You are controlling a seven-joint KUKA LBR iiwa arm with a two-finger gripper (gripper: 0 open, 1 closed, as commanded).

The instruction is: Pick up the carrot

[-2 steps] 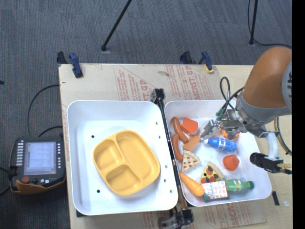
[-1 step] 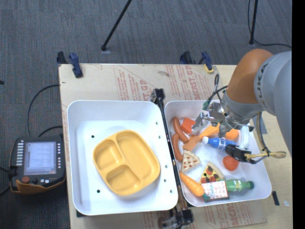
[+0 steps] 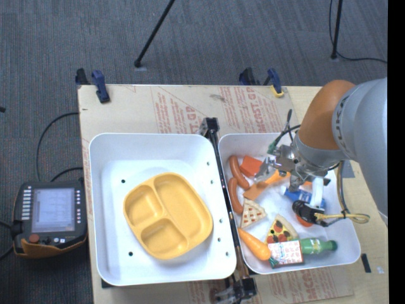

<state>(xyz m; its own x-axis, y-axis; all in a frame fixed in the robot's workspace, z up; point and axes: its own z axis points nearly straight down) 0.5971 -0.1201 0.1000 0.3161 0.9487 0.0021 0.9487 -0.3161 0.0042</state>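
The carrot is an orange tapered toy lying flat near the front left of the right bin, its thick end toward the bin's front. My gripper hangs low over the back middle of that bin, well behind the carrot, above an orange wedge-shaped piece and beside a red-orange block. The carrot lies apart from the gripper, with a pizza slice between them.
The right bin also holds two sausages, a second pizza slice, a green bottle, a red-and-white card, and blue and red pieces. A yellow divided plate lies in the left bin.
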